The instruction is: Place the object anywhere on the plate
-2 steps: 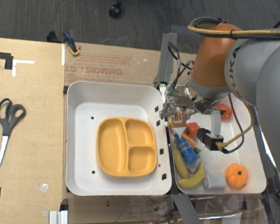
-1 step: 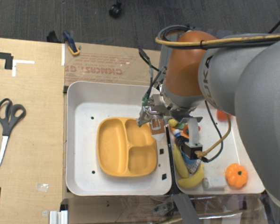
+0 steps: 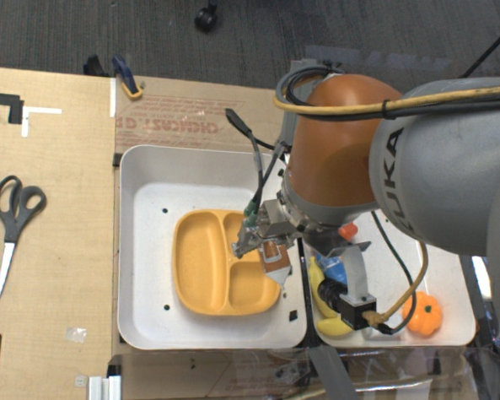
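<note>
While the gripper (image 3: 263, 242) is hanging over the three o'clock edge of the yellow plate (image 3: 216, 265) in the left bin (image 3: 137, 256), a small brown object (image 3: 271, 252) is sitting at its tip, apparently clamped between the fingers. It is looking as though the carry is nearly done and the release is remaining. A banana (image 3: 327, 314) and an orange (image 3: 424, 315) are lying in the right bin (image 3: 453, 334).

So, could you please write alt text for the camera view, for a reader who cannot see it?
A grey robot arm with an orange band reaches from the right, its claw over the right edge of a yellow divided plate in the left white bin. The right bin holds a banana and an orange fruit; scissors lie on the bench.
</note>
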